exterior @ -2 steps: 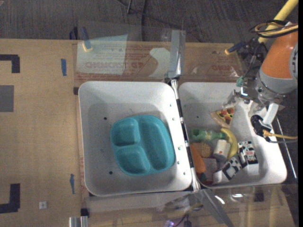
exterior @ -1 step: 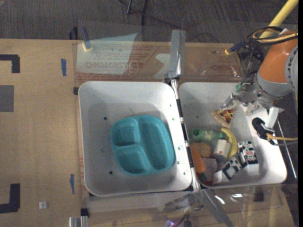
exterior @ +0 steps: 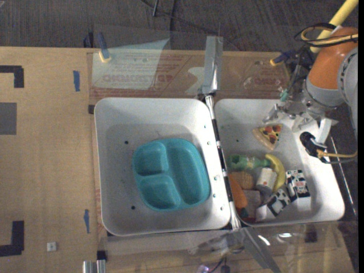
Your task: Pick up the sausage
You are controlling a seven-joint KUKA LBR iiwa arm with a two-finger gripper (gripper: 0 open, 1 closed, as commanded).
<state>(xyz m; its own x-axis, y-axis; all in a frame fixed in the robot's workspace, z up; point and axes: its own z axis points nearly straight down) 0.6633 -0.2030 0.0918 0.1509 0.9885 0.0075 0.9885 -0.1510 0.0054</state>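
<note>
The sausage (exterior: 238, 196), an orange-brown elongated piece, lies along the left wall of the right bin (exterior: 324, 206) near its front. It is partly tucked under the neighbouring toys. My gripper (exterior: 289, 110) hangs over the far right part of that bin, just above and right of a pizza slice (exterior: 269, 134). It is well away from the sausage and I see nothing held in it.
Around the sausage crowd a green bottle (exterior: 248, 162), a banana (exterior: 278, 170), a small can (exterior: 265, 178), a waffle-like piece (exterior: 243, 179) and two cow-patterned cartons (exterior: 297, 184). The left bin (exterior: 114, 124) holds a teal divided plate (exterior: 170, 174). A black cable end (exterior: 310, 143) dangles by the right wall.
</note>
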